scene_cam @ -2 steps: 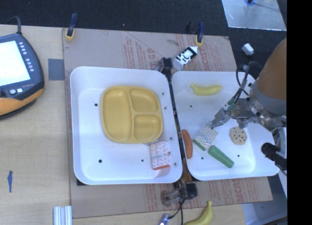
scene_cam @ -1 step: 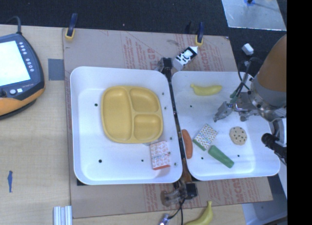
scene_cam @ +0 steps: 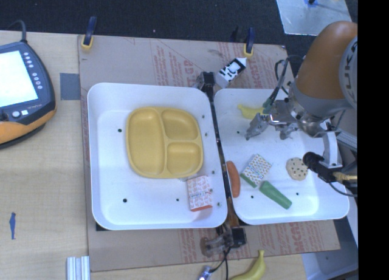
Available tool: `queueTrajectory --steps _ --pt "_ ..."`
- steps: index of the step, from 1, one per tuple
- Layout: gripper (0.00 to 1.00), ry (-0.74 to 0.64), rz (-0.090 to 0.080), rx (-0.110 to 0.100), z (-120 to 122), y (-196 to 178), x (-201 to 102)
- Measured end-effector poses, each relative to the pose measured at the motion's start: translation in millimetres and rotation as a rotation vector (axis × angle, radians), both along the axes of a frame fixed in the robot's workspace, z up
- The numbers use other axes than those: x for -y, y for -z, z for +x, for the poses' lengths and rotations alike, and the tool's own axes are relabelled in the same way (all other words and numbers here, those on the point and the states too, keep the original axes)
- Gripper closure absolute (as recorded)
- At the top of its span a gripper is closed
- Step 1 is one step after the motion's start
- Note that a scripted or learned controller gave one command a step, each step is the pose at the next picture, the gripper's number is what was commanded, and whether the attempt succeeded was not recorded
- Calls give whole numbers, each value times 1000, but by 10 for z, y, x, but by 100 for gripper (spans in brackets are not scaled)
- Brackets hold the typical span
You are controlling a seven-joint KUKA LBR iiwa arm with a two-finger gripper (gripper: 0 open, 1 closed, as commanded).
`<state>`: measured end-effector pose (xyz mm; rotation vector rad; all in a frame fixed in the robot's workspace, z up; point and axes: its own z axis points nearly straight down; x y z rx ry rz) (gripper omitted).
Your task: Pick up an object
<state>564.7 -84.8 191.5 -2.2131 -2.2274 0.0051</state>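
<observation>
**Arm over the right bin, nothing in its grasp**

The gripper [scene_cam: 271, 124] hangs over the far half of the right bin [scene_cam: 328, 209], beside a yellow piece [scene_cam: 248, 111] near that bin's far edge; whether it is parted or closed cannot be told. Toward the near edge lie a checkered packet [scene_cam: 258, 167], a green stick [scene_cam: 275, 195] and a speckled cookie [scene_cam: 296, 168]. A carrot [scene_cam: 233, 178] rests on the rim between the bins. The left bin [scene_cam: 106, 151] carries a yellow divided tray [scene_cam: 164, 141] and, near its near right corner, a small carton [scene_cam: 199, 192].
</observation>
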Motion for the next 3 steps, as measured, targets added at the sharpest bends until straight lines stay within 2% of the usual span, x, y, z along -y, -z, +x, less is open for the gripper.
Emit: queueTrajectory --steps 1,2,3 --pt "0 6 1 1 556 338 833" --pt "0 2 1 5 -347 932 378" --pt "0 3 1 2 397 994 912"
